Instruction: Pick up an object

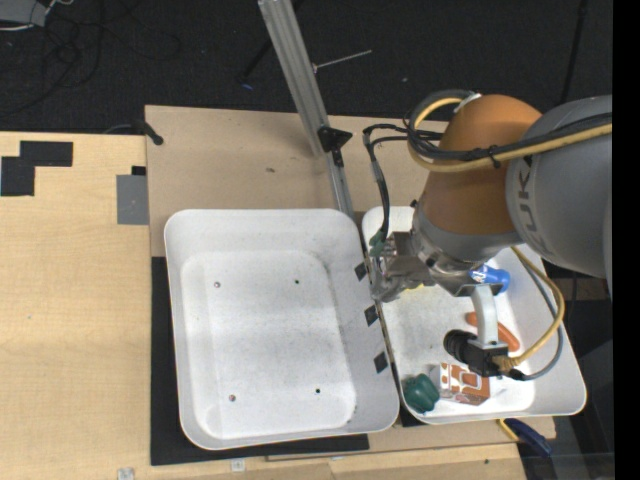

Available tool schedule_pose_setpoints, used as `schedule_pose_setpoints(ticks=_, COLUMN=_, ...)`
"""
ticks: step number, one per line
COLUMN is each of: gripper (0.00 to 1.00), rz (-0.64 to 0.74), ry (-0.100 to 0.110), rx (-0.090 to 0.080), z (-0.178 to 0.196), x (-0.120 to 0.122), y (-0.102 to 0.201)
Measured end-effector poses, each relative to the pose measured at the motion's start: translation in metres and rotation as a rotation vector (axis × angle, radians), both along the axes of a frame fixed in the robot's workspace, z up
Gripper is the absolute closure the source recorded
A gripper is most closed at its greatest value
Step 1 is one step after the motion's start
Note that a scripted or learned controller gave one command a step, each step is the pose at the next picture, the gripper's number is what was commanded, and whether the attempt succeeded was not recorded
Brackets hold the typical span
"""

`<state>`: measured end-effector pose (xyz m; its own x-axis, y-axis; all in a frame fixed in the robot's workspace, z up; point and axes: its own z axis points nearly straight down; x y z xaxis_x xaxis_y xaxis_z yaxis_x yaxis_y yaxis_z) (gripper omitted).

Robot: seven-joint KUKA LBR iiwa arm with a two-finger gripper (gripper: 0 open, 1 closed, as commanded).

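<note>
One fixed camera, high above the bench (230, 158), looks down at a slant. Medium distance, so both white bins are in frame: left bin (260, 328) mid-frame, right bin (420, 338) toward the right. The bench's far edge and dark floor lie at the top. The arm (480, 178) enters from the right, cropped.

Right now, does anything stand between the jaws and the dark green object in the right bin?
Nothing visible does. The jaws hang by the right bin's left wall; bare floor runs from there to the dark green object near the front rim. An orange-patterned item lies beside it.
</note>
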<state>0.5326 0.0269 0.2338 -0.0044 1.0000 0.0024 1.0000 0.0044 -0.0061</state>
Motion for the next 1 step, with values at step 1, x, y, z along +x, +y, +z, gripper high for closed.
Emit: schedule_pose_setpoints(ticks=1, gripper=1.00, rz=0.001, ry=0.001, rx=0.000, z=-0.0116, x=-0.0160, y=0.0551)
